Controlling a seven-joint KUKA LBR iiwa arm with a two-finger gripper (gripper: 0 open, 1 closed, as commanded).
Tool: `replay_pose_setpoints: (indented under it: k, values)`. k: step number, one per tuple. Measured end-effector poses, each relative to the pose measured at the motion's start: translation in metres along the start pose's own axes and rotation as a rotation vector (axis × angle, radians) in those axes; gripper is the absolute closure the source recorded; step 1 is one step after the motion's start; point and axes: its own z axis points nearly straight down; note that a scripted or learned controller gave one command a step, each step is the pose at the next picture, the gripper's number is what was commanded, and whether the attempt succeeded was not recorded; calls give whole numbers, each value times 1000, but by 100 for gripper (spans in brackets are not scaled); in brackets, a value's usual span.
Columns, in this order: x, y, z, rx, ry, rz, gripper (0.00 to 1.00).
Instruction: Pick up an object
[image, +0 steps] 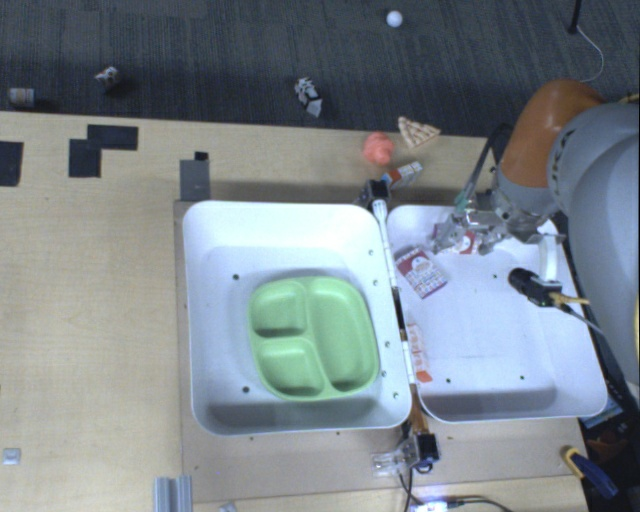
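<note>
One end effector (462, 236) hovers over the right bin (500, 400), grip state unclear.

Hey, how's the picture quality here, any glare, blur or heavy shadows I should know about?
Camera view: lighting is even and soft; the white bins look bright but not blown out. A grey shadow lies along the near inside walls of both bins. The green tray is fairly sharp. The gripper is small and slightly blurred. The arm looms large and soft at right.

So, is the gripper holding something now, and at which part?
It cannot be told. The gripper is low over the right white bin, beside a small red-and-white packet, but its tip is too blurred to judge.
</note>
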Motion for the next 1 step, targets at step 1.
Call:
replay_pose_setpoints:
  k: [1]
  values:
    - [65,-34,-88,-2,1,6,100]
